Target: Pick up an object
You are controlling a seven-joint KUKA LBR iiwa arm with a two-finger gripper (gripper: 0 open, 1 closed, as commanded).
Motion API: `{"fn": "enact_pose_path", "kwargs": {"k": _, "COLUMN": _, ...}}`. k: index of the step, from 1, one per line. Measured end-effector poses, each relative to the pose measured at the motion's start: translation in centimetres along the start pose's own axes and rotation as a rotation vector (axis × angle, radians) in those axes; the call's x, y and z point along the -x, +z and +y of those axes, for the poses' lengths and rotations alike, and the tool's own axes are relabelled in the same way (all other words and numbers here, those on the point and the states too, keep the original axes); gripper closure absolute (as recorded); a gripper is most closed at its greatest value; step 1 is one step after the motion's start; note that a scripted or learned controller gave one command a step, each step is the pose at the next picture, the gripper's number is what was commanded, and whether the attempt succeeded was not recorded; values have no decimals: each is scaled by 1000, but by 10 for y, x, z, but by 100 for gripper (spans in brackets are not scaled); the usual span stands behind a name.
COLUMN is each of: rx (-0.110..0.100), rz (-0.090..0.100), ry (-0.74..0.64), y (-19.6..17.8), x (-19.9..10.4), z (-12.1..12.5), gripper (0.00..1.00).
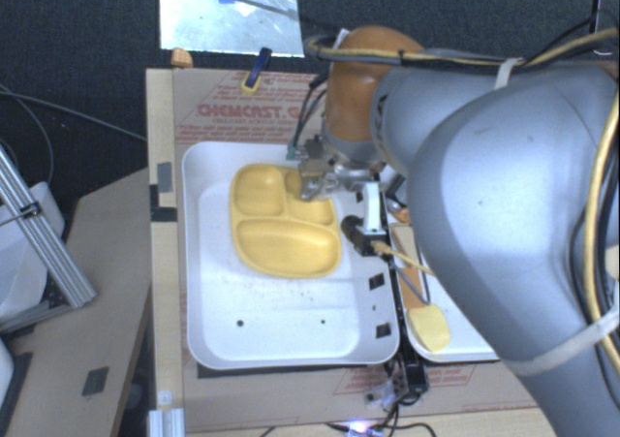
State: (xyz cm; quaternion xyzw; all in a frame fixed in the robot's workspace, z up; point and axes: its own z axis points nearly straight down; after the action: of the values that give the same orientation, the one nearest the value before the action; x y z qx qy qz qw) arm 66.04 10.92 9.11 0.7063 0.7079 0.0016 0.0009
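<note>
A yellow divided plate (281, 224) lies flat in the upper half of the left white bin (218, 314), the landmark at the centre of the desk (111, 232). At the plate's upper right rim, the grey arm's (504, 193) hand (312, 181) is low over the bin, at or just above the plate's edge; how wide it stands cannot be told from this angle. An orange band (354, 86) tops the wrist above it. Right of the left bin, a yellow spoon (424, 314) rests in the neighbouring bin (465, 343), its bowl near the lower edge, largely under the arm.
</note>
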Motion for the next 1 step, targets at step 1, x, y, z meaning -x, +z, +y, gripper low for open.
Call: {"fn": "enact_pose_path", "kwargs": {"k": 1, "rx": 13, "rz": 4, "ry": -5, "y": -238, "x": -11, "z": -60, "gripper": 100}}
